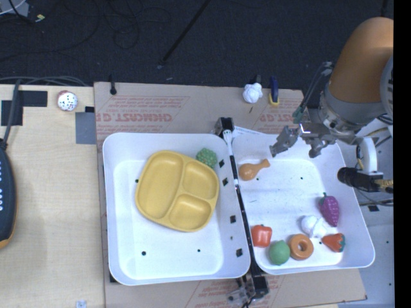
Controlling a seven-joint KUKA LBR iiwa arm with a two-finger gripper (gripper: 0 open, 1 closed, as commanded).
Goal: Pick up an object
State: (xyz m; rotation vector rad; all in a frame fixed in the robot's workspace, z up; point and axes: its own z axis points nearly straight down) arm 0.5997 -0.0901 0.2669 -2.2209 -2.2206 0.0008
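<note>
My gripper [297,147] hangs over the far edge of the right bin [359,258], open, with nothing between its two dark fingers. A toy chicken drumstick [253,169] lies just to its left, in the bin's far-left corner. Toward the near side of this bin lie a red pepper [261,235], a green ball [279,253], a brown donut [300,246], a small white piece [311,223], a purple grape bunch [329,209] and a red-orange fruit [332,241]. The orange band [363,59] of the arm rises at the upper right.
The left bin [122,249] holds a yellow divided plate [178,190] with a green broccoli piece [207,157] at its far-right corner. On the cardboard behind the bins rest a white lump [253,93] and a blue marker [274,90]. A spotted ball [67,101] sits far left.
</note>
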